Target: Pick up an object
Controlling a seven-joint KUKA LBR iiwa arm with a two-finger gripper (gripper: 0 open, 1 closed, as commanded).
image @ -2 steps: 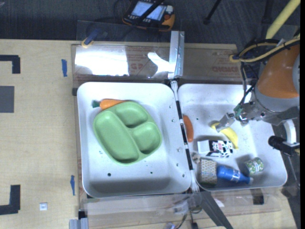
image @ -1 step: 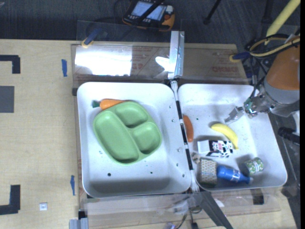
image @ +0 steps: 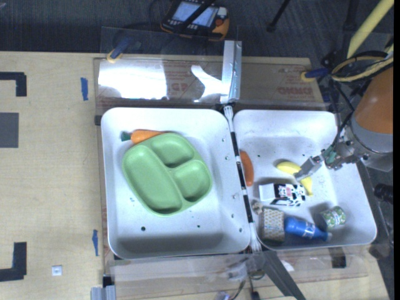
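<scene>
My gripper [image: 310, 166] reaches in from the right over the right bin [image: 275, 125], its tip just right of a yellow banana [image: 288, 166] and above a black-and-white carton [image: 285, 192]. Nothing can be seen held in it. Along the bin's front lie a brown woven piece [image: 272, 224], a blue bottle [image: 304, 229] and a greenish ball [image: 334, 217]. An orange object [image: 246, 167] leans against the bin's left wall. In the left bin [image: 119, 230] sits a green divided plate [image: 166, 172] with an orange carrot [image: 145, 135] behind it.
The arm's orange band [image: 379, 105] and grey wrist hang over the right bin's right rim. A metal divider [image: 237, 167] separates the bins. Clear plastic sheeting [image: 162, 80] stands behind the left bin. Cables and a handheld pendant [image: 194, 16] lie beyond the bench.
</scene>
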